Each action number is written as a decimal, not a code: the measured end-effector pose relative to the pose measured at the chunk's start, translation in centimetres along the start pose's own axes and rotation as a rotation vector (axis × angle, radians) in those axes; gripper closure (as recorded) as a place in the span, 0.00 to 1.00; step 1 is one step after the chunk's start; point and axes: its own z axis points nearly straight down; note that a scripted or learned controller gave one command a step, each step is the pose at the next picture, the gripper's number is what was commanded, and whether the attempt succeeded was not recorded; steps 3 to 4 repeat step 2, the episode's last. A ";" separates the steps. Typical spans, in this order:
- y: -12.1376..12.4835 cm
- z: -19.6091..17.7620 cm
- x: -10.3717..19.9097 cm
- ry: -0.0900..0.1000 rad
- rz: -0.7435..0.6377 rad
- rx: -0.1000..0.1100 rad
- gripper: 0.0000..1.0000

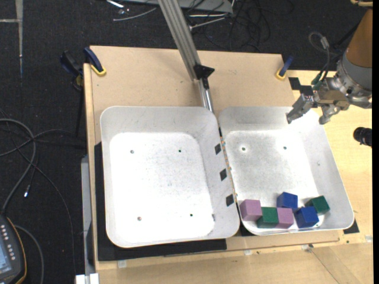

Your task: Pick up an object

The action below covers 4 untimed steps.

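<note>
Well, my tool (312,112) hangs over the right bin's (331,158) far corner, fingers spread, nothing between them. Blocks (284,210) sit untouched along the near edge, so I judge the pick hasn't begun.

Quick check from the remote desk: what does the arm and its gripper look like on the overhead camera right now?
The arm shows an orange-brown band above a grey, metallic wrist. A thin grey cable loops beside the wrist. The gripper is silvery grey with dark parts and has two slim fingers.
</note>
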 end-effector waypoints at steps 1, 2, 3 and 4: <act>1.6 8.0 -1.0 0.002 0.004 0.007 0.00; 4.3 0.9 0.6 -0.001 -0.002 -0.010 0.00; 4.3 0.9 0.6 -0.001 -0.002 -0.010 0.00; 4.3 0.9 0.6 -0.001 -0.002 -0.010 0.00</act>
